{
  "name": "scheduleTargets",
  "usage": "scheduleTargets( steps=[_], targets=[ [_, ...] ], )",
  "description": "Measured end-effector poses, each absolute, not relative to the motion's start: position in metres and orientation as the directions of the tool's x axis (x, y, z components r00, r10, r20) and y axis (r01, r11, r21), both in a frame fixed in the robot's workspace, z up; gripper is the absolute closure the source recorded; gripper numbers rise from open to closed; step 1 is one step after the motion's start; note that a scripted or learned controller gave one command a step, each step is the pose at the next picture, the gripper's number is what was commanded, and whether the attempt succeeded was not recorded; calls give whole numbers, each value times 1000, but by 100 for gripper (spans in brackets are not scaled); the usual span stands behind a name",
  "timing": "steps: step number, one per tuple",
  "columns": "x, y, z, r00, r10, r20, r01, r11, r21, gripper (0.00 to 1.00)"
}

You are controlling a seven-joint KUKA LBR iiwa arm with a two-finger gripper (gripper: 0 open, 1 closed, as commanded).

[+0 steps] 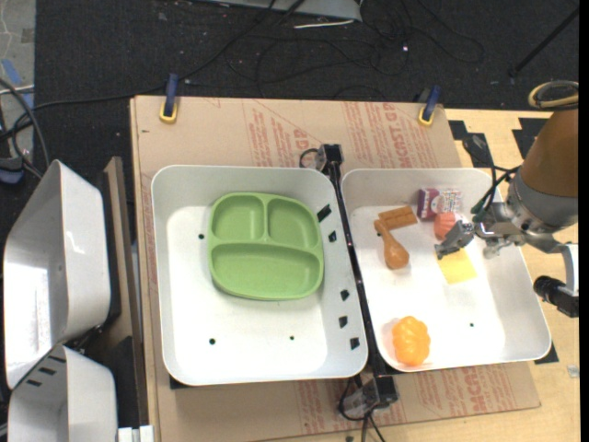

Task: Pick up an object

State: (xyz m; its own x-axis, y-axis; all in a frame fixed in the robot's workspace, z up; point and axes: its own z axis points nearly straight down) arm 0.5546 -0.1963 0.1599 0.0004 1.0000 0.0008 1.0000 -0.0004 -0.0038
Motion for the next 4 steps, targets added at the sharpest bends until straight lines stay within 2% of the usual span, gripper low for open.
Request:
scheduleTargets(
  steps=[1,2,3,4],
  targets=[
    [546,-190,103,1,1000,1,1000,-1,-4,0],
    [546,-190,92,1,1000,0,1000,-1,-2,0],
    [547,-190,103,1,1000,0,1000,-1,0,100],
    [550,-200,152,2,1000,-3,1000,-2,6,100]
  ],
)
